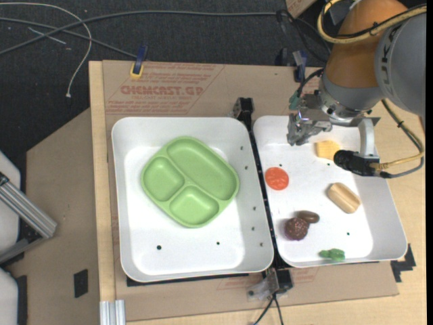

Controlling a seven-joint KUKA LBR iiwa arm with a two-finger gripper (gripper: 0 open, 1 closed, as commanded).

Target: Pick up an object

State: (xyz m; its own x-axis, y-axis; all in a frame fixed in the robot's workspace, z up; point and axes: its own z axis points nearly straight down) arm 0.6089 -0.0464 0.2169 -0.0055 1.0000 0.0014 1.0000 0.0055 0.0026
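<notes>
We found the hand (298,135) poised low over the right bin (385,242) — whether clenched or released, we could not tell. The nearest candidate, a yellow block (327,148), lay just beside it — presumably the target.

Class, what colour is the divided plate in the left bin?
Light green, seen best in the camera view.

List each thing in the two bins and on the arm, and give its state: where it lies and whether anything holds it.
Green divided plate: flat in left bin, compartments bare.
Orange disc: loose in right bin.
Yellow block: loose, beside the claw.
Tan piece: loose.
Dark brown lump: loose.
Small green piece: loose, near front rim.
Claw: low over right bin, holding nothing seen.
</notes>
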